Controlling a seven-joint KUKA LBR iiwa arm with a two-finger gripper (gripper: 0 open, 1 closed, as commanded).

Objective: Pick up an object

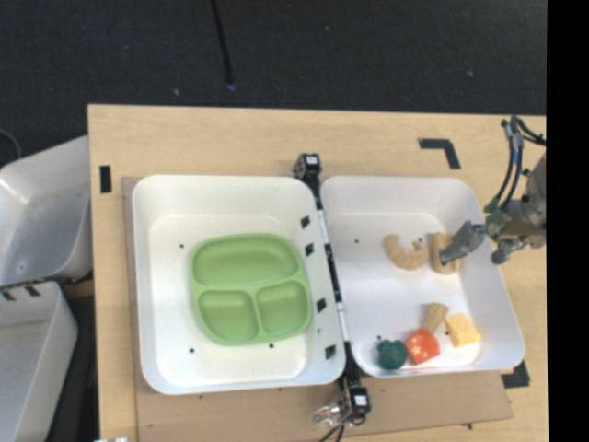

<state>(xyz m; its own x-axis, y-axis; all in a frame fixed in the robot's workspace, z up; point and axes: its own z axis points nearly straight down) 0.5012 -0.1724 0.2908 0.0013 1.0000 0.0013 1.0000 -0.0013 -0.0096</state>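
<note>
So my pincer [460, 243] is hanging over the right side of the right bin [368, 201], coming in from the right edge, and honestly I can't tell from this angle how it's set, it's just a grey blur. It's sitting right at a small tan chunk [444, 256], over it or touching it, can't say which.

Just left of that is a pale curved piece [405, 252], croissant-shaped, probably play food. Near corner of the same bin has a little cluster: a tan block [434, 317], a yellow wedge [463, 331] like cheese, a red tomato-looking thing [422, 346] and a dark green lump [391, 354], all crowded together.

Left bin [166, 357] has a green divided plate [249, 287] in the middle, well apart from everything.

My guess is the tan chunk is the target. It looks light and rigid, likely smooth plastic, so a bit slippery. I'd squeeze across its narrow sides, and keep clear of the croissant next door so it doesn't get nudged along.
</note>
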